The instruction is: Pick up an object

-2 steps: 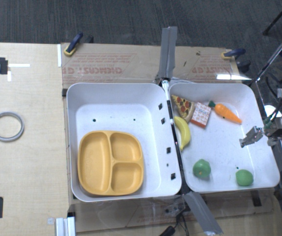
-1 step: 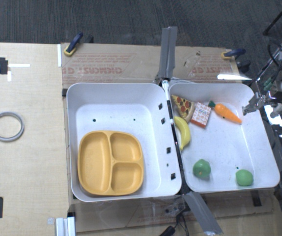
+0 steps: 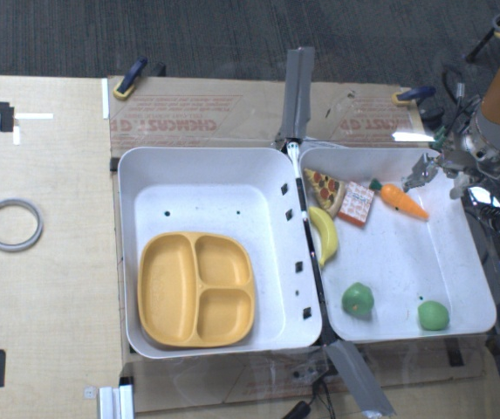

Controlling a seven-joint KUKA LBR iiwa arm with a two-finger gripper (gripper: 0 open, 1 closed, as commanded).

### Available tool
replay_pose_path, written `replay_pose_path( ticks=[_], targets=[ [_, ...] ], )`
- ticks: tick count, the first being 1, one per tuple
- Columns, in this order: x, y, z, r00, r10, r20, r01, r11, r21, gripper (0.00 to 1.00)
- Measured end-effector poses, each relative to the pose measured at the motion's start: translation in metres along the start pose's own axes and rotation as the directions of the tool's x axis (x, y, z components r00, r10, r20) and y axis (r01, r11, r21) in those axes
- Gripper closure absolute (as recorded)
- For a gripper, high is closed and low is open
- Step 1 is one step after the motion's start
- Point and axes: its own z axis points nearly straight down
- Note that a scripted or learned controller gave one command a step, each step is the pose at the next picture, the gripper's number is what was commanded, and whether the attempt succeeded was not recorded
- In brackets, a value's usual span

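tape roll (image 3: 10, 224) on bench left | blue clamp (image 3: 131, 78) on cardboard (image 3: 188, 116) behind bins

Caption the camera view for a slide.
Claw hovers at the right bin's far edge near a toy carrot; yellow divided plate sits in the left bin.

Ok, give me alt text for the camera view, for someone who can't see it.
The pincer hovers at the right bin's far right edge, near a toy carrot. That bin also holds a banana, two green fruits and a small box; the left bin holds a yellow divided plate.
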Motion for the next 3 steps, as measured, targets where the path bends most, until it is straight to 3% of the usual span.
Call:
replay_pose_path(
  ticks=[1, 2, 3],
  targets=[
    [0.005, 0.014, 0.079, 0.996, -0.089, -0.007, 0.089, 0.996, 0.000, 0.00],
    [0.001, 0.014, 0.068, 0.996, -0.088, 0.000, 0.088, 0.996, 0.000, 1.00],
    [0.056, 0.033, -0.031, 0.989, -0.151, 0.000, 0.151, 0.989, -0.002, 1.00]
  ],
)
